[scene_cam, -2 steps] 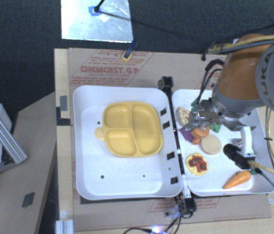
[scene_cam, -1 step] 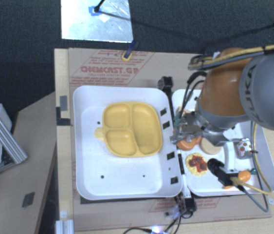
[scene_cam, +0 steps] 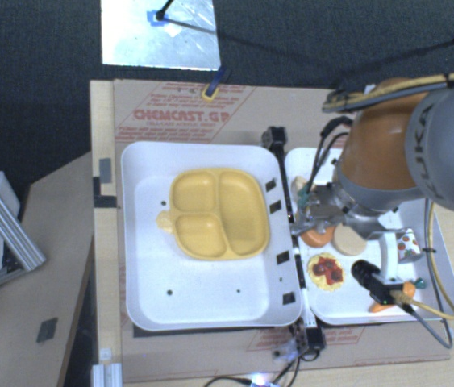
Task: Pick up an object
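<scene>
Gripper [scene_cam: 317, 216], finger state not discernible, is lowered into the right bin [scene_cam: 444, 285] over an orange piece [scene_cam: 318, 237], presumably for picking; yellow tray [scene_cam: 214, 214] is left in left bin [scene_cam: 150, 297].

The cardboard sheet [scene_cam: 180, 110] under the two bins carries red print along its far edge; the big line reads "CHEMCAST" followed by what looks like "GP", with smaller red lines above and below it too fine to make out. More red print on the same sheet shows at its near edge, below the bins, unreadable. The grey arm [scene_cam: 446, 147] bears dark upright letters on its casing, seemingly "KU", the rest cut off from sight.
</scene>
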`<state>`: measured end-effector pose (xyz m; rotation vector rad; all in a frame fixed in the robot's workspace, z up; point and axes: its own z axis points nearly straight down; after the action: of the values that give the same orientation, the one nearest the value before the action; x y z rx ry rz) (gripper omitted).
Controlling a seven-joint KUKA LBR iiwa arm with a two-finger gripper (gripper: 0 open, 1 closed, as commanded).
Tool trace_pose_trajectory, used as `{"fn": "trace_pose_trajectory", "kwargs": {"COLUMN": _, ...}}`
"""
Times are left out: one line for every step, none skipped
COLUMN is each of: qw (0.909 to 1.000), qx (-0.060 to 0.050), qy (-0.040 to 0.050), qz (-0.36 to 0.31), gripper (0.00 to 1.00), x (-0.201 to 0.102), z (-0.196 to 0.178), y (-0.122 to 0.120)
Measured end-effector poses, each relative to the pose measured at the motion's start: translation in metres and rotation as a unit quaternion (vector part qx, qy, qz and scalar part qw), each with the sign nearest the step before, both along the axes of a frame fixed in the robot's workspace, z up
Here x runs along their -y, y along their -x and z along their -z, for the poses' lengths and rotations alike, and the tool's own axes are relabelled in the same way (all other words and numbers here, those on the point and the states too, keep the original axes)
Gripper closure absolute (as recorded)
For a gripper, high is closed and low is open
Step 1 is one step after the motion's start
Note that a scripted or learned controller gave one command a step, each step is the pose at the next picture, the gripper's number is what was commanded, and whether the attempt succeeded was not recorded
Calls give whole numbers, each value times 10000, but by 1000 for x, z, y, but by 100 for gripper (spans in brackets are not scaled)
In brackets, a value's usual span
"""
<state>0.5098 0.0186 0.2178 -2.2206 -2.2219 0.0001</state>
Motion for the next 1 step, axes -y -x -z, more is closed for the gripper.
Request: {"fn": "trace_pose_trajectory", "kwargs": {"qw": 10000, "qx": 4, "qy": -5, "qz": -8, "gripper": 100, "x": -2, "z": -13, "y": 12}}
